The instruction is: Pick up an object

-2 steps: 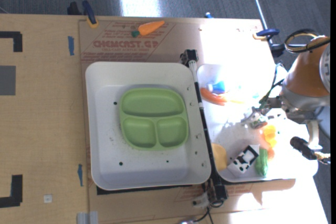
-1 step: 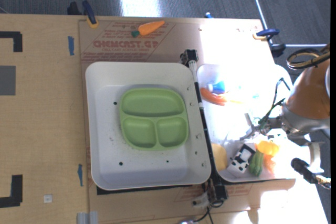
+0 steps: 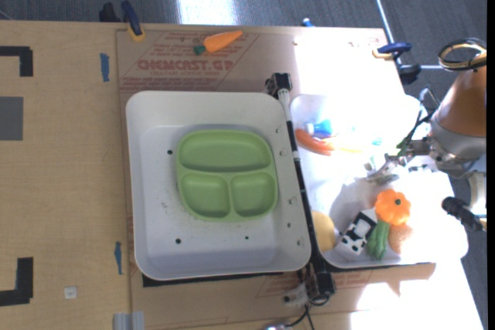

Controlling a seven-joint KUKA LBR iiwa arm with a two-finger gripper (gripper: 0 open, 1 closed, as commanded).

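Observation:
The right bin [image 3: 340,263] holds several toys. An orange pumpkin [image 3: 393,208] sits near the front right, with a green vegetable [image 3: 377,240] and a black-and-white piece [image 3: 354,234] just in front of it. A yellow lemon [image 3: 323,229] lies against the bin's left wall. Toward the back lie a red-orange carrot-shaped piece [image 3: 313,142] and a small blue item [image 3: 321,126]. My gripper [image 3: 381,171] hangs low over the bin's middle, just behind the pumpkin, with nothing visibly in it. Strong sunlight washes out that area.
The left bin [image 3: 147,166] holds a green divided plate [image 3: 227,173]. An orange toy carrot [image 3: 220,41] lies on the cardboard behind the bins. Blue clamps [image 3: 393,50] sit at the bench's back edge. The arm's orange band [image 3: 462,109] is at the right.

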